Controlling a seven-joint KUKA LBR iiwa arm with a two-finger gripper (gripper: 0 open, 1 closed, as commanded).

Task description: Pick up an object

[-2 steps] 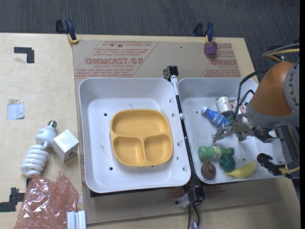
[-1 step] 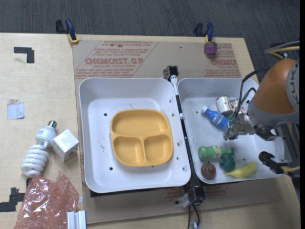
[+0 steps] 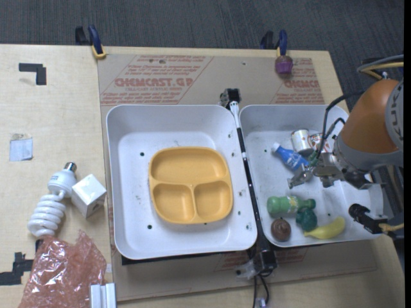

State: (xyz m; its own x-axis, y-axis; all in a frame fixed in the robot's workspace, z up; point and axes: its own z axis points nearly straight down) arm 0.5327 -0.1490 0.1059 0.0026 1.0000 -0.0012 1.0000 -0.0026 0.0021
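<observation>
The likely targets lie loose in the right bin (image 3: pixel 257 117), heaped toward its near right corner, which suits a grasp from above by an arm coming in from that side. A blue tube (image 3: pixel 289 158) lies tilted near the bin's middle, just beside a crumpled silver can (image 3: pixel 300 138). Nearer the front edge sit a green toy (image 3: pixel 286 205), a dark teal piece (image 3: pixel 307 219) touching it, a brown round thing (image 3: pixel 280 228) and a yellow banana (image 3: pixel 326 228).

The gripper (image 3: pixel 309 174) hangs over the bin just right of the blue tube, apparently low. Whether the jaws are wide or narrow I cannot tell; nothing is seen between them, so I judge no object is picked yet.

The left bin (image 3: pixel 122 165) holds a yellow divided tray (image 3: pixel 191 185), lying flat in the middle, well apart from the arm.

Both bins rest on a brown sheet (image 3: pixel 160 76) clamped at its far edge, probably to keep it from sliding; its red print reads "CHEMCAST GP". On the surface (image 3: pixel 51 108) to the left lie a spiral light bulb (image 3: pixel 51 204), a small white box (image 3: pixel 88 194) touching it, and crumpled pinkish plastic (image 3: pixel 61 274).
</observation>
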